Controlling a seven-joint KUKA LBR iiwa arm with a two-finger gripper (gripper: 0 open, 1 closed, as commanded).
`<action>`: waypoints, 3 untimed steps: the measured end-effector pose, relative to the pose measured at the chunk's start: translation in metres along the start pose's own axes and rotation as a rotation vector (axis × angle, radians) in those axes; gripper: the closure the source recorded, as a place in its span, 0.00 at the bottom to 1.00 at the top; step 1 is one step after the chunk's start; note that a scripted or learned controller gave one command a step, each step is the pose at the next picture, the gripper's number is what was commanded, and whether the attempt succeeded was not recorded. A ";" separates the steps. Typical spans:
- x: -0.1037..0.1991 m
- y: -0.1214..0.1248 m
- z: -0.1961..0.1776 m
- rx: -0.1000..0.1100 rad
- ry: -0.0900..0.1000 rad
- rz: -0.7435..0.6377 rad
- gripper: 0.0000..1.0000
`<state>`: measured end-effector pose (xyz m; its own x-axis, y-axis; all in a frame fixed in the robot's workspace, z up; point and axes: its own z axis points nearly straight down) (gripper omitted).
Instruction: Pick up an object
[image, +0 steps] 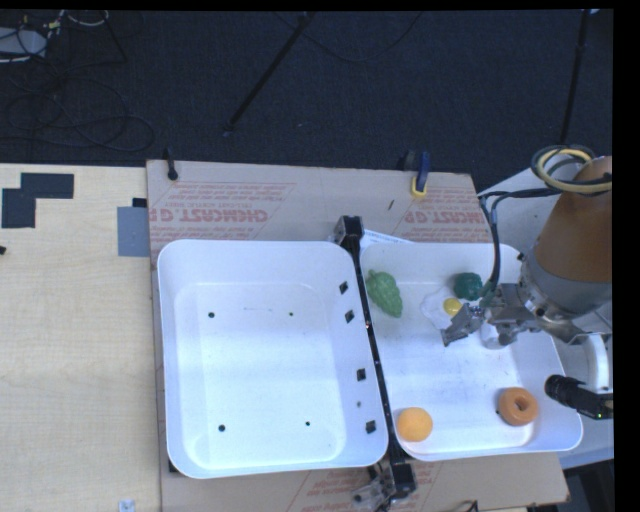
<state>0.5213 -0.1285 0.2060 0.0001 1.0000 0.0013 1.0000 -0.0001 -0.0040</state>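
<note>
My gripper (462, 326) hangs over the middle of the right bin (455, 385), reaching in from the right on the grey arm with its orange band. Just beyond it lie a dark green object (467, 285) and a small yellow piece (452, 307) on something clear. A light green leafy object (384, 293) lies further left, near the divider. An orange ball (414, 424) rests at the bin's front left. An orange ring (517, 406) lies at the front right. Nothing shows held in the gripper.
The left bin (260, 360) sits beside the right one, with a black divider strip (362, 340) between them. Both stand on a cardboard sheet (240, 205). A blue and yellow clamp (421, 175) grips the far cardboard edge.
</note>
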 end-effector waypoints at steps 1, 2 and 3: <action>-0.037 0.037 -0.035 -0.007 -0.004 0.001 0.00; -0.040 0.074 -0.266 -0.020 -0.007 -0.003 0.00; -0.086 0.109 -0.149 0.001 -0.002 0.002 0.00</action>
<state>0.6306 -0.2151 0.3542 0.0019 1.0000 -0.0005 1.0000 -0.0019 -0.0049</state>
